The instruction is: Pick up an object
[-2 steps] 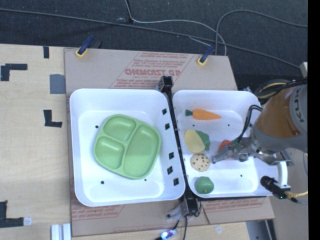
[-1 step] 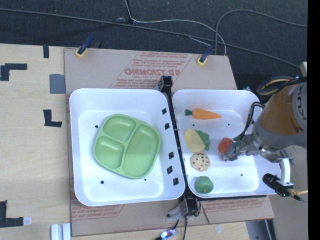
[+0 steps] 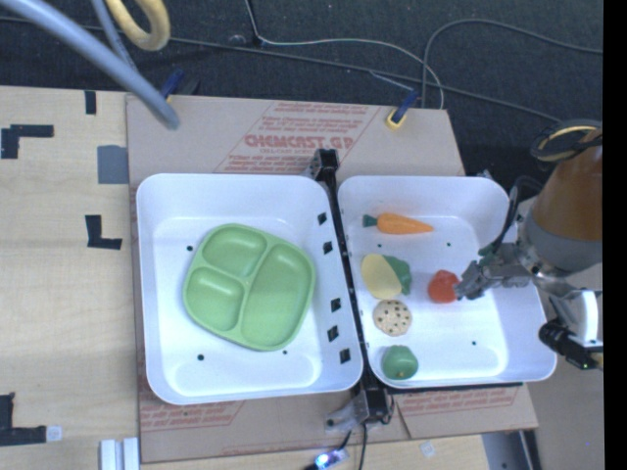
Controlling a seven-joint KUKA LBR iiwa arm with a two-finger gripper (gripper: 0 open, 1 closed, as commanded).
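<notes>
Tomato [image 3: 443, 286], red, sits in your right bin [image 3: 490, 346], right of the corn [image 3: 382, 276]. Your hand [image 3: 472, 284] is just beside it; whether it's apart or together, cannot tell.

Bench [image 3: 59, 292] bears cardboard sheet [image 3: 294, 130] under two white bins [image 3: 157, 360].

A brown cardboard sheet with red printing [image 3: 294, 130] is laid under two shallow white plastic bins [image 3: 157, 204], on a pale wooden bench [image 3: 59, 262].
</notes>
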